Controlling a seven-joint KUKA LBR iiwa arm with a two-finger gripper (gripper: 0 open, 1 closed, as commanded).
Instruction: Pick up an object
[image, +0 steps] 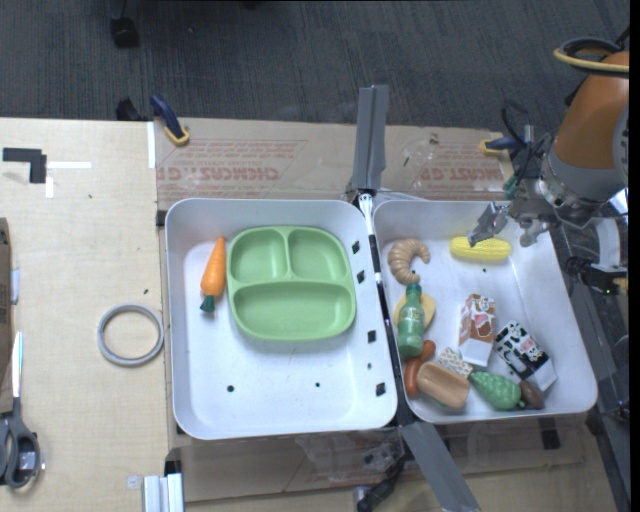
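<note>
The right bin (560, 300) holds a yellow banana-like toy (480, 249) near its far edge, a croissant (406, 257), a green bottle (410, 320), a small brown-and-white carton (478, 328), a black-and-white cow-patterned carton (524, 352), a bread roll (443, 385) and a green pine-cone-like toy (497, 389). My gripper (492, 224) hangs at the far right corner of this bin, its tips just above the yellow toy. Nothing shows between its fingers.
The left bin (200, 380) holds a green divided plate (291, 283) and a toy carrot (212, 272). A tape ring (130, 334) and scissors (18, 445) lie on the bench at the left. A grey divider post (370, 140) stands between the bins.
</note>
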